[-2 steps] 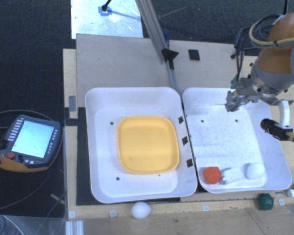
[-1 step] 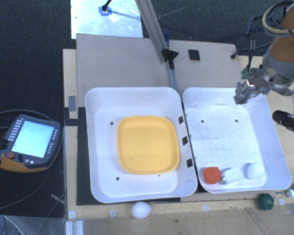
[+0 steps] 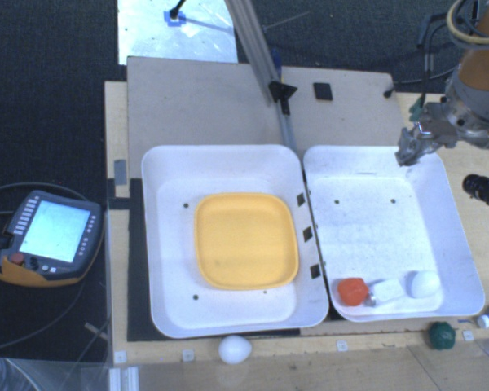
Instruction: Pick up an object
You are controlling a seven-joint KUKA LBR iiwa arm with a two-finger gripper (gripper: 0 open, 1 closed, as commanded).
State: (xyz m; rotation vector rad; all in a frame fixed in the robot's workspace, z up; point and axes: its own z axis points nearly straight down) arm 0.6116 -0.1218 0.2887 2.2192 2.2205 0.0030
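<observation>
Your left bin [image 3: 159, 218] carries a yellow plate [image 3: 246, 240]. Right bin [image 3: 456, 218]: orange object [image 3: 352, 292], white bottle [image 3: 387, 291] and white ball [image 3: 425, 283] bunched along its near edge, middle open. Pincer [image 3: 407, 155] over the far-right corner; grip unreadable.

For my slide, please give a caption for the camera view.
Gripper above right bin; yellow plate in left bin.

The arm [image 3: 478, 88] is grey with an orange band above the wrist; black cables loop beside it. Its gripper [image 3: 409, 149] is small, grey metal.
</observation>
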